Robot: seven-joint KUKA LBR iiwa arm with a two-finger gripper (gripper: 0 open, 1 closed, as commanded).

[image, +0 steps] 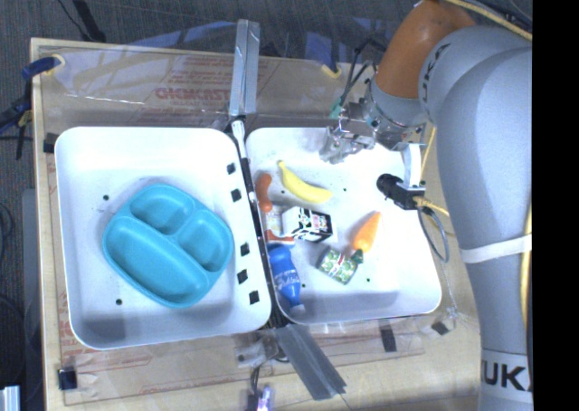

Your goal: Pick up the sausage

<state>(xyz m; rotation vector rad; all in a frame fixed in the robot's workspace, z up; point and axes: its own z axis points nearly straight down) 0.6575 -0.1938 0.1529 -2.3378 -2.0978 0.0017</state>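
The sausage (263,188) is a short reddish-brown piece lying against the left wall of the right bin (407,282), just left of a yellow banana (304,186). My gripper (338,147) hangs over the far end of the right bin, above and to the right of the banana. It stands well apart from the sausage, with nothing seen in it. The grey arm with its orange band (412,43) reaches in from the right.
In the right bin also lie a black-and-white carton (308,224), an orange carrot (365,231), a green packet (338,265) and a blue bottle (286,277). The left bin (81,165) holds a blue divided plate (168,243).
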